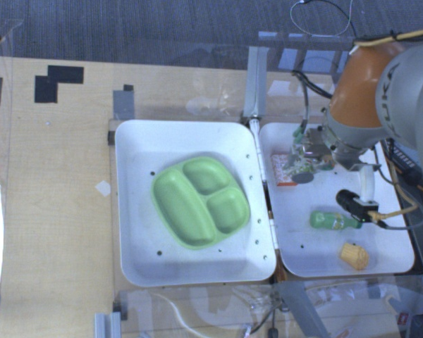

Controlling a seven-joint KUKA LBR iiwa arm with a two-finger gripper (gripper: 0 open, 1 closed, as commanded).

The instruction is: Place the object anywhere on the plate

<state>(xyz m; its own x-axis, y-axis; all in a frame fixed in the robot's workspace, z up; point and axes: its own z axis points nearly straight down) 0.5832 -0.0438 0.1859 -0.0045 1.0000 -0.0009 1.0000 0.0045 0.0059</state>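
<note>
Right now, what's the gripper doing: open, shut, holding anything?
Gripper: cannot be told; it hangs over a red-and-white packet in the right bin.

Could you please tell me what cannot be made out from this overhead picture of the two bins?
- Gripper, camera view: its own wrist covers it, so its state is unclear.
- Red-and-white packet in the right bin: partly under the gripper; print too small to read.
- Green bottle: label too small to read.
- Tan object: too small to identify.
- Green divided plate: fully visible.
</note>
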